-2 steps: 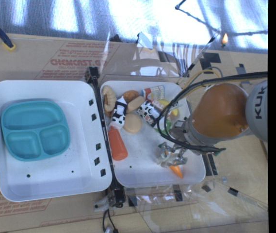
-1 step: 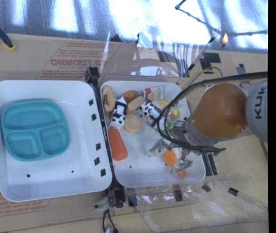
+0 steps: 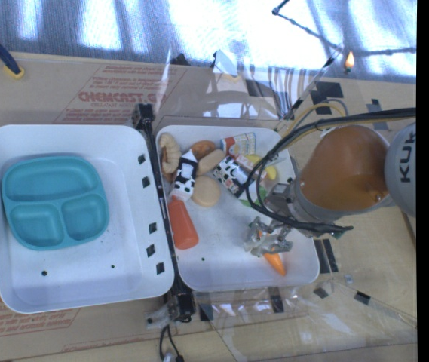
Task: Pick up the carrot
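1. Camera view: the claw [image 3: 268,240] hangs low over the right bin [image 3: 222,271], near its front right corner. Whether its fingers are spread or pressed together cannot be told from this slant.
2. The carrot [image 3: 275,262], small and orange, lies on the bin floor just in front of the claw, touching or nearly touching its tip; nothing shows it pinched.
3. Writing: "KU" in dark letters reads on the grey arm [image 3: 404,168] at the right edge, and faint red "CHEMCAST" print shows on the brown board [image 3: 116,96] behind the bins.
4. The arm comes in from the right, its orange band [image 3: 344,168] above the wrist, wrist bent downward into the bin, with black cables [image 3: 289,138] looping beside it.
5. Farther left in the same bin lie an orange-red bottle [image 3: 183,222], a cow-patterned carton [image 3: 186,176], bread pieces [image 3: 206,191] and a small labelled box [image 3: 238,143].
6. The left bin [image 3: 71,285] holds a teal divided plate [image 3: 54,200].
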`<state>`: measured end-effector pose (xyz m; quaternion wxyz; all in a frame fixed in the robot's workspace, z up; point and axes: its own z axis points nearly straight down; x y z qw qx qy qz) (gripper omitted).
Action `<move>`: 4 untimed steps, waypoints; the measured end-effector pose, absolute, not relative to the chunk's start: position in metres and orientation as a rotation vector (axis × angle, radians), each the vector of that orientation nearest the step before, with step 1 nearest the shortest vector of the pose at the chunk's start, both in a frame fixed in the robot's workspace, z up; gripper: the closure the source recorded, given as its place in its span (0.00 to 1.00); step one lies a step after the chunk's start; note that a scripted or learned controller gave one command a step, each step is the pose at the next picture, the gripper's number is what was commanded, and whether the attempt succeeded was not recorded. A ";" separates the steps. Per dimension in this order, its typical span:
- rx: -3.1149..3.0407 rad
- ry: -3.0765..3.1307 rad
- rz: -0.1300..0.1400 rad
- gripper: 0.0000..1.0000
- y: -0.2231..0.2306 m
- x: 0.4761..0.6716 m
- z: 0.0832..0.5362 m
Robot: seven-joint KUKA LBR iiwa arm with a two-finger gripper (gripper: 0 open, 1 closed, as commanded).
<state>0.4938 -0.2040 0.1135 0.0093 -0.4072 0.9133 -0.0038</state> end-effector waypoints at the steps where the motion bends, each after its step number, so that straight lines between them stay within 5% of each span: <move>1: -1.271 2.853 -0.011 0.00 -0.204 0.494 0.113; 2: -1.275 2.840 -0.019 1.00 -0.202 0.497 0.124; 3: -1.577 2.717 0.004 1.00 -0.208 0.483 0.091; 4: -0.367 3.115 -0.001 1.00 -0.209 0.544 0.093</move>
